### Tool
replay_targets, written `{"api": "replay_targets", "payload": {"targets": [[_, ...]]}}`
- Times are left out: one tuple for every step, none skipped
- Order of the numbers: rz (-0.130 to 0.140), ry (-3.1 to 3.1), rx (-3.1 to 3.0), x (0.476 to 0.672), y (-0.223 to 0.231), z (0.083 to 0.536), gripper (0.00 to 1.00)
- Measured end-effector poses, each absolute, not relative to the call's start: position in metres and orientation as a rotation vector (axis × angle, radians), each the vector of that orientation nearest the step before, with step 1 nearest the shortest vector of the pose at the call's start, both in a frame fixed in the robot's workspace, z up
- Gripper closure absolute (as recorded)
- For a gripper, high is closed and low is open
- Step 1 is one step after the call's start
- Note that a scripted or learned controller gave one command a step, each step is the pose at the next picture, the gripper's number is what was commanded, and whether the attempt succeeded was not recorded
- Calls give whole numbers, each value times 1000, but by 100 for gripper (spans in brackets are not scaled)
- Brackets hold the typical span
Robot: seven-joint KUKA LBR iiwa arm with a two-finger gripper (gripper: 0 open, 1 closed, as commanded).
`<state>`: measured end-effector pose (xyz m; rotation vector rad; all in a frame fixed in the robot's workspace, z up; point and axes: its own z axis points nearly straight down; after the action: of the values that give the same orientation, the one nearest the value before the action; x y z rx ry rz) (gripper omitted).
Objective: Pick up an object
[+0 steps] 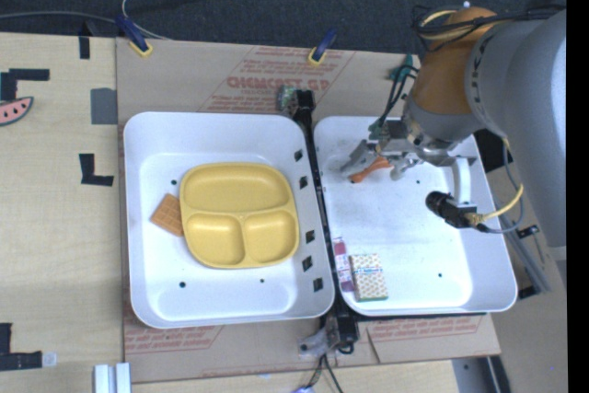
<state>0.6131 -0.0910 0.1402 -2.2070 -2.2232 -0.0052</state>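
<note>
One grasp: I count none done.
End effector (pixel 382 159): low over right bin (pixel 479 294), grip state unreadable.
Left: lift small box (pixel 370 277).

Yellow tray (pixel 241 213) in left bin (pixel 147 198)

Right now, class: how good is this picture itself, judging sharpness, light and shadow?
Camera view: even, soft light; the yellow tray casts only a faint shadow in the left bin; the gripper looks slightly blurred; the small box print is too soft to read.
</note>
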Motion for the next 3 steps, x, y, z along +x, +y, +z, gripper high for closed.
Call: {"api": "replay_targets", "payload": {"targets": [[-7, -2222, -2203, 613, -90, 149, 100], [-7, -2223, -2204, 613, -90, 149, 0], [-9, -2223, -2200, 613, -88, 158, 100]]}}
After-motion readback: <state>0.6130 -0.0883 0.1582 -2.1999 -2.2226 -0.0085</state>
